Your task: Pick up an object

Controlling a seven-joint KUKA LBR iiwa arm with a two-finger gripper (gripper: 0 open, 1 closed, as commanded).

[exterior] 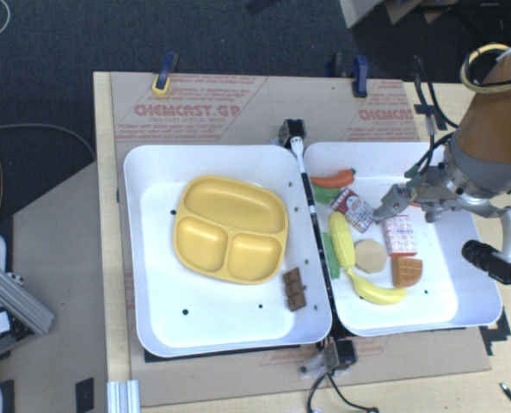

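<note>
Cardboard-covered bench (pixel 238 101) on dark carpet (pixel 109 15), two white bins (pixel 144 231), hand (pixel 391 205) over right bin, grip unclear

Toy food crowds your right bin (pixel 462 312): a banana (pixel 377 290) lying at 6 o'clock, corn (pixel 342 241) at 9, a carrot (pixel 334 179) at 11, a waffle (pixel 406 271) beside the banana.

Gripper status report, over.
Gripper low over right bin, above toy food pile. Nothing seen held. Nearest: red-white packet, carton. Corn and banana crowd alongside.
</note>
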